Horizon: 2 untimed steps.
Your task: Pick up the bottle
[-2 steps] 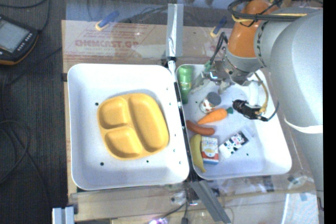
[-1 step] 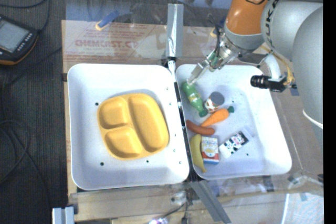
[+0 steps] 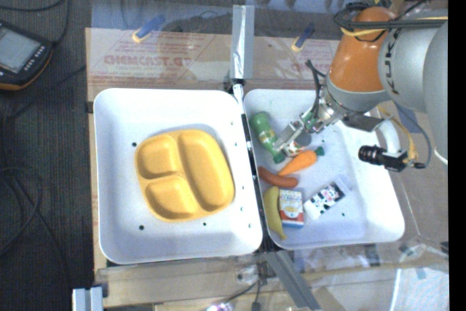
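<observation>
Setting: dark carpeted floor with loose cables; a wooden bench (image 3: 182, 58) bearing two shallow white bins side by side.

Item 1, task object: small green plastic bottle (image 3: 265, 133), lying in the right-hand bin (image 3: 378, 218) near its upper left corner, close to the dividing wall; resting on the bin floor, not lifted.

Item 2: two-finger gripper (image 3: 290, 142), reaching in from the right on the grey arm with orange band (image 3: 364, 58); tips just beside the bottle's lower end; whether they are spread or closed cannot be told, and no grasp is evident.

Item 3, neighbours: orange carrot (image 3: 300, 162) just below the gripper; red sausage-like piece (image 3: 277, 178); yellow banana (image 3: 272, 213); small red-and-white carton (image 3: 291, 207); white box with dark print (image 3: 324, 200).

Item 4: left-hand bin (image 3: 116, 229) holding a yellow three-compartment tray (image 3: 186, 175).

Progress, as judged: approach made; secure grip and lift remain outstanding.
</observation>
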Each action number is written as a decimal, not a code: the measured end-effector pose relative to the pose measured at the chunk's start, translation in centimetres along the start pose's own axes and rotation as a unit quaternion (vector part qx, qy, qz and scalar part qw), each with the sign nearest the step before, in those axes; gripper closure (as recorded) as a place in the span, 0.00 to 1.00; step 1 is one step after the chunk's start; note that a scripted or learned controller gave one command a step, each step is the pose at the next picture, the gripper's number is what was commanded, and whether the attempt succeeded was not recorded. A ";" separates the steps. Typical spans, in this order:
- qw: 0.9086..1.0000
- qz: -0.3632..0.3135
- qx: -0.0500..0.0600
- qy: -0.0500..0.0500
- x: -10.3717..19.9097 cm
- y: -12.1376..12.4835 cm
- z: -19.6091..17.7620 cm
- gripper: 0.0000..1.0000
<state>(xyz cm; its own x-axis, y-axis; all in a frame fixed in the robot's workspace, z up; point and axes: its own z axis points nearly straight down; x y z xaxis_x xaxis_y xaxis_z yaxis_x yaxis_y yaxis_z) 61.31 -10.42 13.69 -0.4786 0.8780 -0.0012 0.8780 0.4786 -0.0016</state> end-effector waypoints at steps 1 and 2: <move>1.000 0.023 -0.007 -0.003 -0.4 1.3 4.6 0.00; 1.000 0.022 -0.006 -0.001 -0.4 1.3 3.5 1.00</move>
<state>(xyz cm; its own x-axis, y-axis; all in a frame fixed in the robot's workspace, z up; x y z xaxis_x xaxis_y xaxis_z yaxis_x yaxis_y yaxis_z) 62.61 -10.15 10.20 -0.4387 0.8986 -0.0027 0.8986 0.4387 0.0097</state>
